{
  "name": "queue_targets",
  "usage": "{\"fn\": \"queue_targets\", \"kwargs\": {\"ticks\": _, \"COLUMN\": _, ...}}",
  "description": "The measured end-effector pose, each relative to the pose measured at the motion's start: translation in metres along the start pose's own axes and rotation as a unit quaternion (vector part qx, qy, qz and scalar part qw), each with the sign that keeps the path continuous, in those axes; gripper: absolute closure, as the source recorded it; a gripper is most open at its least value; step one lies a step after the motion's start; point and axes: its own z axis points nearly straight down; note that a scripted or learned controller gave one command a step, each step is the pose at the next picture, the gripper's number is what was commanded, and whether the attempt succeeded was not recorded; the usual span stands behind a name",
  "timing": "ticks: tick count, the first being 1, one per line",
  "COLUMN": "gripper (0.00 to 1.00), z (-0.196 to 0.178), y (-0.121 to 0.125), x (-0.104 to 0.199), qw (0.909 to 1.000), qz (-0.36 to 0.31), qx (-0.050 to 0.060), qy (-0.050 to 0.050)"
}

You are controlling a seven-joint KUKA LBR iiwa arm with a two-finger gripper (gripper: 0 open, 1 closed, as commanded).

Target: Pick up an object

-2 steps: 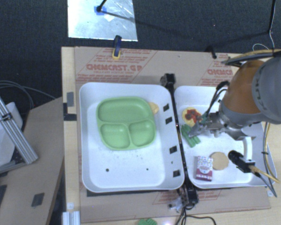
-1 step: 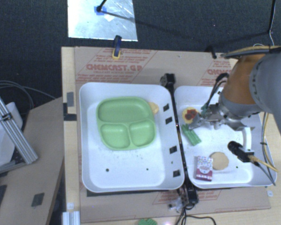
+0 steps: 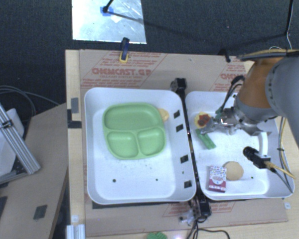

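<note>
Green stick (image 3: 207,141) under hand (image 3: 203,130) (fingertips hard to make out).

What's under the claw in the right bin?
A green stick and a red-yellow toy lie beside the claw. The arm covers the bin floor behind it.

Two smooth, glossy white plastic bins (image 3: 139,190) sit on a printed brown cardboard sheet (image 3: 134,69); a matt green plastic divided tray (image 3: 134,130) lies inside, near dark carpet (image 3: 30,34) and reflective foil (image 3: 108,14).
</note>
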Motion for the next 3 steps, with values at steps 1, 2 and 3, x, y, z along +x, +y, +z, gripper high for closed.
{"fn": "queue_targets", "kwargs": {"ticks": 1, "gripper": 0.0, "z": -0.001, "y": 0.0, "x": 0.0, "qw": 1.0, "qz": -0.001, "qx": 0.0, "qy": 0.0}}
{"fn": "queue_targets", "kwargs": {"ticks": 2, "gripper": 0.0, "z": -0.001, "y": -0.004, "x": 0.0, "qw": 1.0, "qz": 0.0, "qx": -0.002, "qy": -0.001}}
{"fn": "queue_targets", "kwargs": {"ticks": 3, "gripper": 0.0, "z": 0.0, "y": 0.007, "x": -0.009, "qw": 1.0, "qz": -0.001, "qx": 0.0, "qy": 0.0}}
